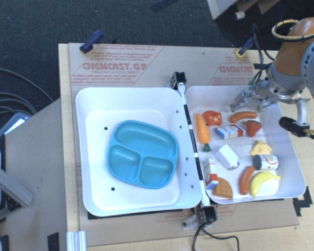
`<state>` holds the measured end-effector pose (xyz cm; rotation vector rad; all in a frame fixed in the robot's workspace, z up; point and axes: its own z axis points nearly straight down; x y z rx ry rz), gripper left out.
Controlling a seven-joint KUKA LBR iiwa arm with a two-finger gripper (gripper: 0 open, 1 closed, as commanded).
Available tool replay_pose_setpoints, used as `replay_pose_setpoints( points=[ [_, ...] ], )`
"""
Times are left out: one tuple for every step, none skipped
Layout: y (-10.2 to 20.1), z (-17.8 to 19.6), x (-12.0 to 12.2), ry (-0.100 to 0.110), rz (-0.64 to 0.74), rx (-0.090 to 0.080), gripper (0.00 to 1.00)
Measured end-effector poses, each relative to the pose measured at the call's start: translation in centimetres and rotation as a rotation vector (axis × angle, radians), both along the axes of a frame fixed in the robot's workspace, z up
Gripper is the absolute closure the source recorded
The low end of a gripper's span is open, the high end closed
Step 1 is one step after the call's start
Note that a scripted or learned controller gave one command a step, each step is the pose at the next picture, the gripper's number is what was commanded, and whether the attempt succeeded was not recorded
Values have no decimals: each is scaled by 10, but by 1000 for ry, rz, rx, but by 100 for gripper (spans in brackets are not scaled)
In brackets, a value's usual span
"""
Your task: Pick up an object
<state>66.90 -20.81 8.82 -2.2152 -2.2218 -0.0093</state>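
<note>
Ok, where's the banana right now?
The banana lies in the right-hand bin, at its near right corner in the camera view, just below the small can and beside a hot dog.

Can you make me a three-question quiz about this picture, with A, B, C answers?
1. Where is the blue tray?
A. left bin
B. right bin
C. floor

2. What colour is the banana?
A. green
B. yellow
C. purple

3. How is the carrot placed?
A. lying flat
B. standing upright
C. on the tray

Answers:
1. A, it lies in the left bin.
2. B, it is yellow, in the right bin.
3. A, it lies flat on the bin floor.
</note>
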Motion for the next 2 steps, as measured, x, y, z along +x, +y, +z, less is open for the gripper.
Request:
replay_pose_setpoints(
  points=[
    [35, -3, -2, 3, -2, -6, 0],
    [47, -3, -2, 3, -2, -6, 0]
  ],
)
